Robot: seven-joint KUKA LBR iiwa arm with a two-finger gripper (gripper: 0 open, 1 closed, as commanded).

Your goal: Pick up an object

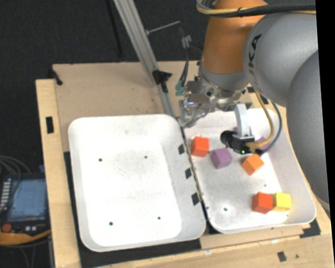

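Observation:
Several small blocks lie in the right bin (231, 189). An orange cube (200, 146) sits near the bin's left wall, with a purple cube (220, 158) just right of it. A second orange cube (252, 164) lies further right. At the front right, a red-orange cube (263, 202) touches a yellow cube (282, 201). My gripper (190, 116) hangs over the far left corner of the right bin, above and behind the first orange cube. I see nothing held in it.
The left bin (127, 208) sits beside the right one, their walls meeting in the middle. A slanted metal pole (141, 46) rises behind the bins. A black module with a green light (236, 142) and cables hangs off the wrist over the right bin.

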